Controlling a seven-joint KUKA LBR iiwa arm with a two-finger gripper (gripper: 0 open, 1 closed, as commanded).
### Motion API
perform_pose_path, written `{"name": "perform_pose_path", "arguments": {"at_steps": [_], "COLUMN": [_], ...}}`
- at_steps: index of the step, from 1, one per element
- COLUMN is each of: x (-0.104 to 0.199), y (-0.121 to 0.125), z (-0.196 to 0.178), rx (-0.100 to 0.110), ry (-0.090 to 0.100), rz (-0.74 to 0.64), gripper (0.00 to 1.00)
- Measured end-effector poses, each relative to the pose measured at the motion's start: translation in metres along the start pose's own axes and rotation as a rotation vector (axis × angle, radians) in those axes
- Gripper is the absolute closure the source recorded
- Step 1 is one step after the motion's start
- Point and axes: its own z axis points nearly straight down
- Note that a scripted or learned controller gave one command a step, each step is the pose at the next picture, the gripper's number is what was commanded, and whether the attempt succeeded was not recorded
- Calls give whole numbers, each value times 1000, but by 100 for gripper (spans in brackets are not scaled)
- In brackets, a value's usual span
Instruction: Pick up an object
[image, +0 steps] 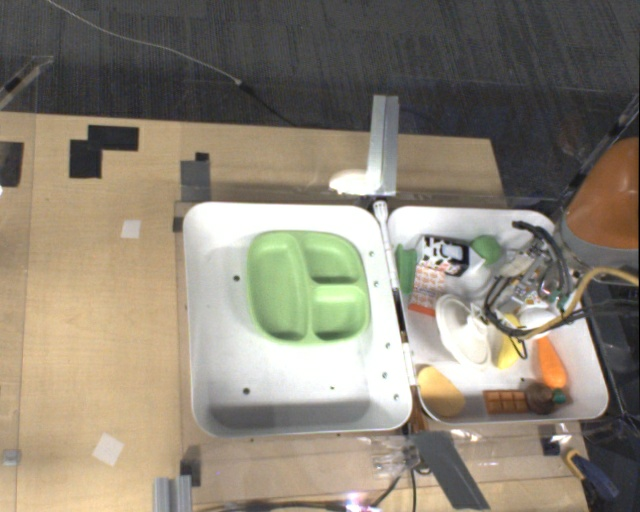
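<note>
My gripper (505, 305) hangs low in the right bin (590, 400), wrapped in cables, with the arm's orange band (605, 200) above it at the right edge. Directly under and beside it lie a white cup (462, 330) and a yellow banana-like piece (510, 350). An orange carrot (552, 363) lies just to its right. A printed red, white and black packet (435, 268) and a green item (486, 247) sit toward the bin's back. Whether anything is in the gripper's grasp is hidden by its body and cables.
The left bin (215, 380) bears a green divided plate (305, 285). Along the right bin's front lie a yellow-orange round piece (440, 388), a brown chocolate bar (505, 402) and a dark round item (541, 397). A metal post (384, 145) stands behind the bins.
</note>
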Motion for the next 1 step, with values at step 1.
{"name": "perform_pose_path", "arguments": {"at_steps": [1], "x": [9], "y": [-8], "z": [2], "rx": [4], "ry": [4], "rz": [87], "gripper": [0]}}
